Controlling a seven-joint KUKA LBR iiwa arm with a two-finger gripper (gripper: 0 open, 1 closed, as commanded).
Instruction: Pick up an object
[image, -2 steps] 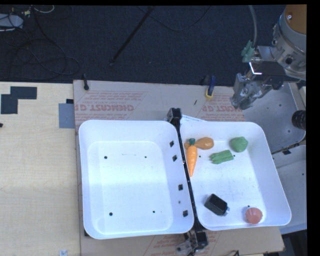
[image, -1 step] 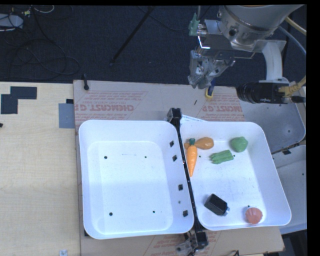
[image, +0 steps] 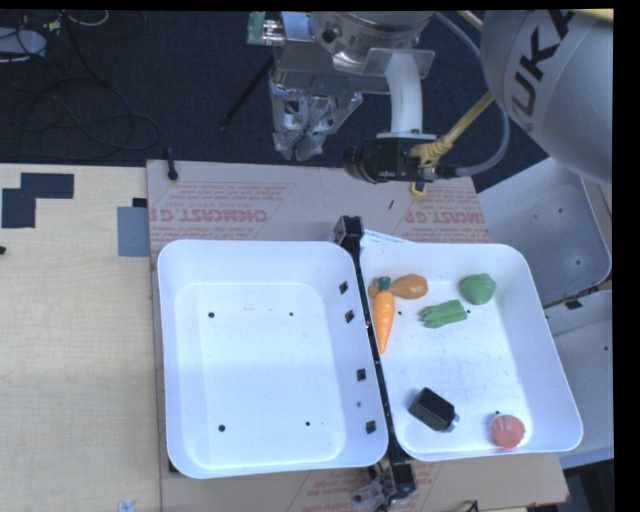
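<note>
Orange carrot (image: 383, 318) lies well below the raised gripper (image: 305, 140), whose fingers' state I cannot tell; approach stage, descent needed next.

Gripper (image: 308, 125) raised at top centre of frame, above both bins. In right bin (image: 540, 330): carrot (image: 383, 318), orange piece (image: 409, 287), two green pieces, black block (image: 433, 409), pink ball (image: 507, 431).
</note>
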